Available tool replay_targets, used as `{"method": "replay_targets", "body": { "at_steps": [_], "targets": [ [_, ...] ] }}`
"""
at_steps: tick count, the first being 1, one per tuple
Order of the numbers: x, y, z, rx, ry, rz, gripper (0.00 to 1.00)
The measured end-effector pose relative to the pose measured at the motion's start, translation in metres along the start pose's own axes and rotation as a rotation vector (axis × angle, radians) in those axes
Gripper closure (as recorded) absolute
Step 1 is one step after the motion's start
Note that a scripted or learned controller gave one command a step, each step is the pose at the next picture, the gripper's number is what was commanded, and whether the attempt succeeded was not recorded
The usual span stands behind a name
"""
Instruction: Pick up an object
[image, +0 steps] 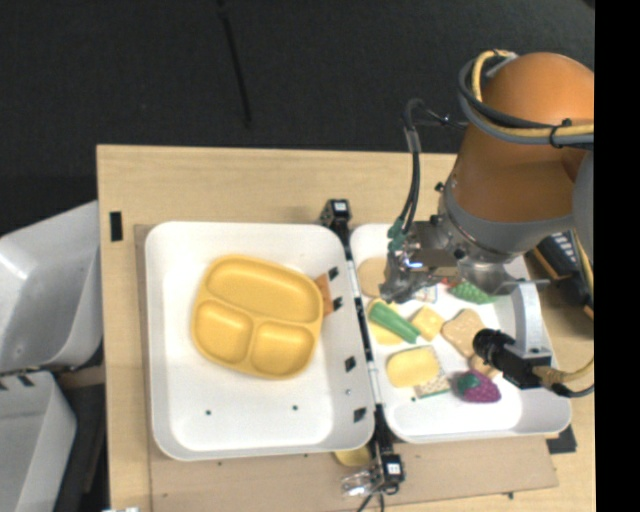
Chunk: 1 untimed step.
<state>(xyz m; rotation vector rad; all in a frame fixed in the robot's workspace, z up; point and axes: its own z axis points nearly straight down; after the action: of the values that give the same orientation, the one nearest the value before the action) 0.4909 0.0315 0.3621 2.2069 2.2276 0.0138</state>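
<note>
My gripper (402, 283) hangs low over the back left part of the right bin (450, 425), under the orange band of the arm. Just below it lies a green pickle-shaped piece (392, 322). Beside that sit a pale yellow wedge (428, 322), a tan toast-like piece (461, 328), a yellow block (411, 365) and a purple grape bunch (478, 388). A green piece (470, 293) shows partly under the wrist. I see nothing between the fingers, and the arm hides the bin's back.
The left bin (180, 410) holds a yellow divided plate (257, 315) with three compartments. An orange piece (324, 292) peeks out at the plate's right edge. A black-clipped divider (357, 330) runs between the bins. The wooden bench (200, 180) surrounds both.
</note>
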Motion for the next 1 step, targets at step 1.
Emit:
{"method": "replay_targets", "body": {
  "at_steps": [1],
  "targets": [
    [-0.0948,-0.0044,0.0935,0.018,-0.005,0.019,1.00]
  ]
}}
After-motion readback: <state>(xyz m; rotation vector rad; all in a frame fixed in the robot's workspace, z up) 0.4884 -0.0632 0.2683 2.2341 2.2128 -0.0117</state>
